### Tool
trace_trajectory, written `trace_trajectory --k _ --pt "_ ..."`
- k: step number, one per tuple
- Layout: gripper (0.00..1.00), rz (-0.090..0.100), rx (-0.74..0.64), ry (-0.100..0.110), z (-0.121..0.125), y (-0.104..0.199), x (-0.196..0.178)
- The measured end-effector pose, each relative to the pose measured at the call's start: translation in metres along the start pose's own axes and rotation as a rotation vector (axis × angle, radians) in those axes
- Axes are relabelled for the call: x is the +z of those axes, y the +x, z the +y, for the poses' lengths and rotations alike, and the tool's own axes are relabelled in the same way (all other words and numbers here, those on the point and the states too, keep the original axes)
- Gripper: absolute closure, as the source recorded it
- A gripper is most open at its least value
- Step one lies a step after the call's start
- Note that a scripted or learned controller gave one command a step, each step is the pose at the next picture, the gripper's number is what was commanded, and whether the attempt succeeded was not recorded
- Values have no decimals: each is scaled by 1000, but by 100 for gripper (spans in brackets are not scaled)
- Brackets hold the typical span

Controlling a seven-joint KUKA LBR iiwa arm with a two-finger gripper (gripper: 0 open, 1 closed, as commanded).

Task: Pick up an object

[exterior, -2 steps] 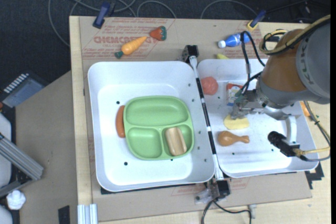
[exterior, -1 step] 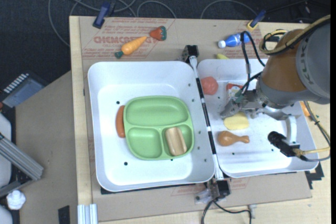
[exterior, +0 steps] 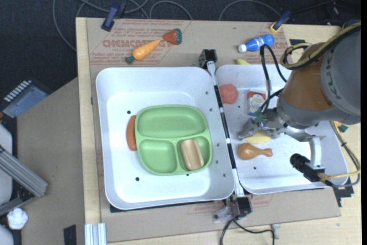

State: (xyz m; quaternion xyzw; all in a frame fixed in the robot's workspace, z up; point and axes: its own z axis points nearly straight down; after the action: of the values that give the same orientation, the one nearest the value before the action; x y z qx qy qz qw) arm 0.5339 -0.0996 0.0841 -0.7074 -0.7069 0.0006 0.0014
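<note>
A cardboard-covered tabletop [exterior: 172,37] carries two white bins. The left bin [exterior: 114,94] holds a green divided tray [exterior: 166,123] with a bread roll [exterior: 192,154]. The arm's end effector [exterior: 261,123] hangs low in the right bin [exterior: 275,181], its grip impossible to judge, beside a yellow banana [exterior: 258,138] and a drumstick [exterior: 254,151].

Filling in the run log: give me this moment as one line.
arm: over right white bin | gripper: low, at pale yellow toy | brown toy drumstick: beside it | grasp: cannot tell
</note>
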Motion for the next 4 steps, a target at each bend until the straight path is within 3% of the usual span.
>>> trace_trajectory --k 1,2,3,4 --pt "0 0 0 0 -12 -6 0" --pt "0 -2 -1 -4 -3 3 0" --pt "0 -1 0 -1 -11 -10 0" --pt "0 0 -1 -2 -8 5 0"
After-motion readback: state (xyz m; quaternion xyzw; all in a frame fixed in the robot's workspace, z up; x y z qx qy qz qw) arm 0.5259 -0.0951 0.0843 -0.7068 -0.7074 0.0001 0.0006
